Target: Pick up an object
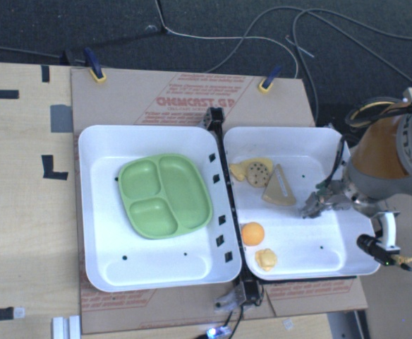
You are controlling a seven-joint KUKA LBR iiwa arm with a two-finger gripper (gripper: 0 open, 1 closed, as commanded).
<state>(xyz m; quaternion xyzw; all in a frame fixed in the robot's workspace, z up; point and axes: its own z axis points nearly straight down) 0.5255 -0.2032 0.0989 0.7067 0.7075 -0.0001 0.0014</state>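
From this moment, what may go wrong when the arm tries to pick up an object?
1. The tan wedge lies against the round yellow piece, so a grasp there may push both or catch neither.
2. The orange ball would probably roll away if nudged.
3. The gripper hangs low near the right bin's right wall, so a sideways move might scrape it.

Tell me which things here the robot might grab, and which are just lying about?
Part of the job:
gripper
orange ball
tan wedge
yellow round piece
small yellow item
green divided plate

Just lying about:
blue clamps
cables
cardboard sheet
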